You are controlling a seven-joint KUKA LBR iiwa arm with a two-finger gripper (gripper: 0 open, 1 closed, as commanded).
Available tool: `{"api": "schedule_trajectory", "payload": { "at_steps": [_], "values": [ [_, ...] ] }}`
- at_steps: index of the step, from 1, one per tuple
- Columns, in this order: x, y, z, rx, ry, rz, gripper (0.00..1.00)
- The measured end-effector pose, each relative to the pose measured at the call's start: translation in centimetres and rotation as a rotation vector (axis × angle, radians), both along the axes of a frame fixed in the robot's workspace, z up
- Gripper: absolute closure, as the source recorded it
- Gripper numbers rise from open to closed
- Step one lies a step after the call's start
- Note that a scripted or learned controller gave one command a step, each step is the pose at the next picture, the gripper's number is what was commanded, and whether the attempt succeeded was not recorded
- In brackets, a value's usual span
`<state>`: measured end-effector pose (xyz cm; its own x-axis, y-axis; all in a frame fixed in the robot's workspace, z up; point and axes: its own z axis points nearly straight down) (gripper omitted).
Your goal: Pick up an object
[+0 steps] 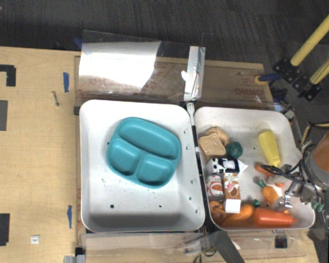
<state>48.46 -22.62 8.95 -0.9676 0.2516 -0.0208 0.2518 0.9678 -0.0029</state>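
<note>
Where the arm comes in low at the right edge, its pincer (pixel 288 189) sits over the right bin's (pixel 247 116) lower right part, among cables; whether it is spread or closed, or has hold of anything, I cannot tell. Just beside it: small orange piece (pixel 270 194), with a long orange carrot (pixel 270 217) along the bin's near wall. Yellow bottle (pixel 269 148) lies above, apart from the pincer. Left side of that bin: tan bread slice (pixel 212 144), dark green ball (pixel 234 149), black-and-white carton (pixel 226 166), small red-and-white cartons (pixel 223 185). Left bin (pixel 93 152) holds a teal divided tray (pixel 144 151), near centre. Both bins on pale wooden worktop (pixel 27 149).
</note>
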Motion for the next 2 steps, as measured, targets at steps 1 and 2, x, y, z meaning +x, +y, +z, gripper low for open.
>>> {"api": "schedule_trajectory", "payload": {
  "at_steps": [1, 2],
  "values": [
    [0.2, 5.7, 0.6, 0.003, -0.001, 0.101, 0.0],
    [10.2, 7.4, 2.2, 0.001, 0.01, 0.435, 0.0]
  ]
}}
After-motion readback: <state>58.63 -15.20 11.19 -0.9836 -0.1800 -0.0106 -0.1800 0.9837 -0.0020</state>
